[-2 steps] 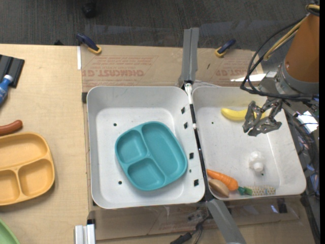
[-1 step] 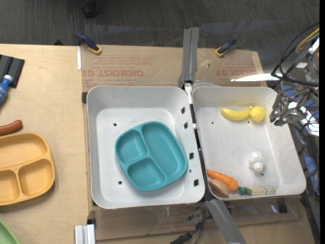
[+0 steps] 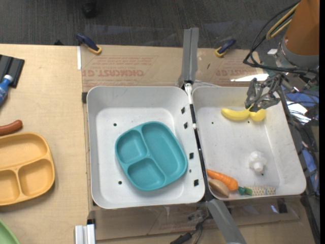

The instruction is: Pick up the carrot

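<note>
The orange carrot [image 3: 223, 179] lies at the near left corner of the right bin [image 3: 284, 136], its green top pointing right. My gripper [image 3: 257, 101] hangs at the far side of that bin, just above the yellow banana [image 3: 242, 115], far from the carrot. Nothing shows between the fingers.
A teal divided plate [image 3: 150, 155] fills the left bin [image 3: 101, 136]. A small white object [image 3: 257, 162] sits mid right bin, and a tan piece [image 3: 219, 188] lies beside the carrot. A yellow tray [image 3: 23, 169] and a sausage [image 3: 10, 127] rest on the table at left.
</note>
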`<action>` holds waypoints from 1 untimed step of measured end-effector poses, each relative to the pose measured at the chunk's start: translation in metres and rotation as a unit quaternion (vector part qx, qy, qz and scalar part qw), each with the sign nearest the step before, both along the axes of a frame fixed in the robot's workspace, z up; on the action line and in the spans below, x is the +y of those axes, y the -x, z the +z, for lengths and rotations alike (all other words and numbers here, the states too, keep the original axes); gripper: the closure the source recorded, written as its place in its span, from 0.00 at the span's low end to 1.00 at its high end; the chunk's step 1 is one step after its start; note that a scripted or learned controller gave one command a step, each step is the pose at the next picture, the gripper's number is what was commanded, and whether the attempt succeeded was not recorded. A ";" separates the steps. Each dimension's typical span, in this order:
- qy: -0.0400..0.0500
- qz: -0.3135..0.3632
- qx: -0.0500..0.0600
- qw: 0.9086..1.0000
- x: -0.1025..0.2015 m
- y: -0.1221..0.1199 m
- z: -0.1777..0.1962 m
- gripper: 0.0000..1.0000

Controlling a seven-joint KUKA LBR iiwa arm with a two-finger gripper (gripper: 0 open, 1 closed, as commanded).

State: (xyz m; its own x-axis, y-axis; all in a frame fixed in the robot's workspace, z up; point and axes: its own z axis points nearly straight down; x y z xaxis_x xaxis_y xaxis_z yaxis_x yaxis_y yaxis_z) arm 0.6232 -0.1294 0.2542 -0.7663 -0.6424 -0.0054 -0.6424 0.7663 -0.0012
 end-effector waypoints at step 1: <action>0.001 -0.052 0.000 0.999 -0.064 0.034 0.028 1.00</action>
State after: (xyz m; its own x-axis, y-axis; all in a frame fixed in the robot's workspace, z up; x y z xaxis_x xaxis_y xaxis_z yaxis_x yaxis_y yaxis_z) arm 0.5888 -0.1931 0.2821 -0.8284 -0.5602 -0.0046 -0.5602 0.8284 -0.0035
